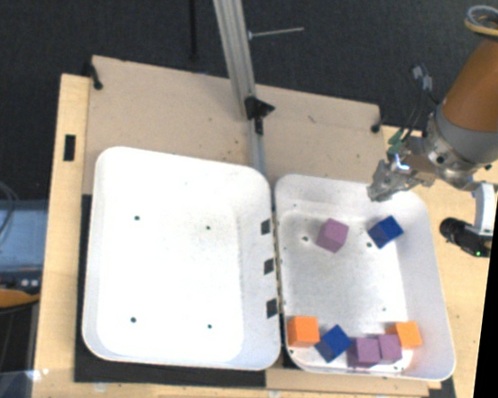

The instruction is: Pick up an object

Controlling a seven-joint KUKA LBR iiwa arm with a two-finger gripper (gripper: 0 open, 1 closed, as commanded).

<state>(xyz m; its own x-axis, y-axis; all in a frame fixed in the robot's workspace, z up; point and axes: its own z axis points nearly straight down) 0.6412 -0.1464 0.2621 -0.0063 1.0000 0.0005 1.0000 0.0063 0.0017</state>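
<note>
The end effector [383, 189] hangs over the far edge of the right bin [432, 291]; whether it is released or clenched cannot be told. A blue cube [386, 231] lies just in front of it, apart from it, with a purple cube [332, 235] beside that to the left. Along the bin's near wall sit an orange cube [303, 330], another blue cube [334, 342], two purple cubes [376, 351] and a second orange cube [409, 334]. The left bin [178, 257] lies alongside on the desk [58, 214].
</note>
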